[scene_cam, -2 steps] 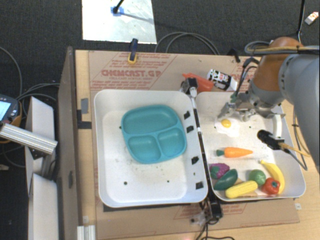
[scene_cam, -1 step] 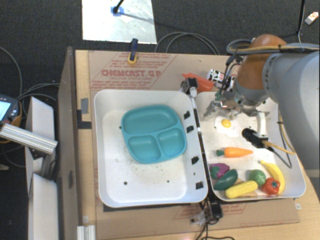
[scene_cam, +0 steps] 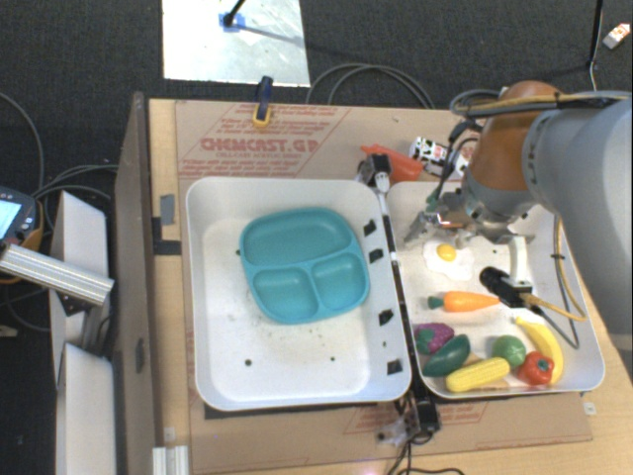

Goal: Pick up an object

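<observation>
The tool (scene_cam: 447, 228) hangs low in the right bin (scene_cam: 590, 364), just above a toy fried egg (scene_cam: 446, 256), a white patch with a round yellow yolk. Whether it is released or clenched cannot be told. Just below the egg lies an orange carrot (scene_cam: 467, 302). Further below it sit a purple vegetable (scene_cam: 432, 337), a yellow corn cob (scene_cam: 479, 373), a banana (scene_cam: 546, 345) and a red tomato (scene_cam: 536, 368). Left of the egg, the other bin holds a teal divided tray (scene_cam: 303, 263).
</observation>
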Robot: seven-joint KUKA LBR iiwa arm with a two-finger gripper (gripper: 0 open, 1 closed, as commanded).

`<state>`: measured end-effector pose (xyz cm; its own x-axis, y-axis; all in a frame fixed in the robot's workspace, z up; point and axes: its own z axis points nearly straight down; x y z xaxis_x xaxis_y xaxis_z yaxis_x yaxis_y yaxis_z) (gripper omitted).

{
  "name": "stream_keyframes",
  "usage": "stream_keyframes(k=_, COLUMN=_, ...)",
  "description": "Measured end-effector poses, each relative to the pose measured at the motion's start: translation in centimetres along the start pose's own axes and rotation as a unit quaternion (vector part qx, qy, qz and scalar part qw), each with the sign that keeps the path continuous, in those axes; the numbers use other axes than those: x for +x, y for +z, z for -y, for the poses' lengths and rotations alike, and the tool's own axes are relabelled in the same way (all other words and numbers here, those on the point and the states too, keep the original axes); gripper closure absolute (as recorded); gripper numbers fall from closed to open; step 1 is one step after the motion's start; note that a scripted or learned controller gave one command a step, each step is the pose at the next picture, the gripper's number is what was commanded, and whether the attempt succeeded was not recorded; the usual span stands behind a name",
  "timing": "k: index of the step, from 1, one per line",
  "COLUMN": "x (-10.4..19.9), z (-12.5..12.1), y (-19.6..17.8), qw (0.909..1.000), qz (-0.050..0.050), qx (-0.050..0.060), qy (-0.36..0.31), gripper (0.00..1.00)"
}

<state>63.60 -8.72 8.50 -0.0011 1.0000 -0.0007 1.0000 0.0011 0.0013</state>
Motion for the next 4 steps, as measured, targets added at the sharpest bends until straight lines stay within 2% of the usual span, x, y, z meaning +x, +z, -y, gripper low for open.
stream_keyframes(k=1, x=-1.7, z=2.1, y=0.0, qw=1.0000, qz=0.000, qx=0.001, qy=0.001, gripper=0.00)
stream_keyframes(k=2, x=-1.7, z=1.9, y=-1.2, qw=1.0000, qz=0.001, qx=-0.003, qy=0.000, gripper=1.00)
stream_keyframes(k=3, x=-1.6, z=1.9, y=-1.1, qw=1.0000, qz=0.000, qx=-0.003, qy=0.000, gripper=0.00)
stream_keyframes(k=4, x=0.5, z=-3.2, y=0.0, qw=1.0000, qz=-0.001, qx=-0.002, qy=-0.003, gripper=0.00)
